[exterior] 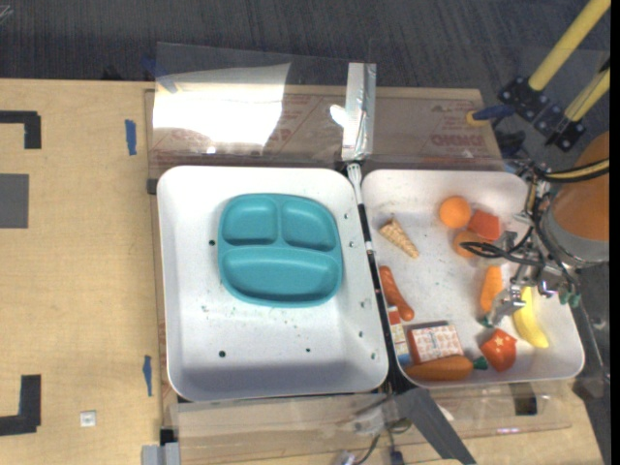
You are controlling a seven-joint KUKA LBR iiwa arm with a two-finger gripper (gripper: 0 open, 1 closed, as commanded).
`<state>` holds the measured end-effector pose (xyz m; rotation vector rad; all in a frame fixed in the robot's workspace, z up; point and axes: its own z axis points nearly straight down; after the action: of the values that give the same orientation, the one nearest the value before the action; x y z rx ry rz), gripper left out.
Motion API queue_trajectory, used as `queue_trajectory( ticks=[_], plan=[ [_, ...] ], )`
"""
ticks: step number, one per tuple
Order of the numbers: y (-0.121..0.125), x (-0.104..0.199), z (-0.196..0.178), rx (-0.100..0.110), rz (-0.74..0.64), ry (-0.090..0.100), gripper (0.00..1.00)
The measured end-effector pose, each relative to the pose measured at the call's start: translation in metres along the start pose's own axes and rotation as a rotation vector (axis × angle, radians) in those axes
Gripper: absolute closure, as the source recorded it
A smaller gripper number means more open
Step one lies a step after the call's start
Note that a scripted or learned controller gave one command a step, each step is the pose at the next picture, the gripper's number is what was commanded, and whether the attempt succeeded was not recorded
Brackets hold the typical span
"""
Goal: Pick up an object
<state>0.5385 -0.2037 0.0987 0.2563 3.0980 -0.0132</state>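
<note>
My gripper point(511, 303) hangs low over the right bin point(426, 188), near its right side. It sits between an orange carrot point(490, 286) on its left and a yellow banana point(531, 326) on its right, close to both. Just below it lies a red tomato-like piece point(498, 351). Further back are an orange ball point(453, 211) and a red-orange block point(482, 226). A tan cone point(398, 239) and a red sausage point(395, 294) lie on the bin's left side. A small printed box point(433, 340) and an orange roll point(441, 367) rest at its front.
The left bin point(184, 289) bears a teal divided plate point(281, 248). The arm's orange band point(587, 211) and its cables point(528, 240) overhang the right bin's right wall. Yellow poles point(572, 37) stand at the back right.
</note>
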Motion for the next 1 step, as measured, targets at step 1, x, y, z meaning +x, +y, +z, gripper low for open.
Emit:
queue_trajectory(
  ticks=[1],
  plan=[
    [0.0, 0.0203, 0.0004, 0.0, 0.183, 0.001, 0.0]
  ],
)
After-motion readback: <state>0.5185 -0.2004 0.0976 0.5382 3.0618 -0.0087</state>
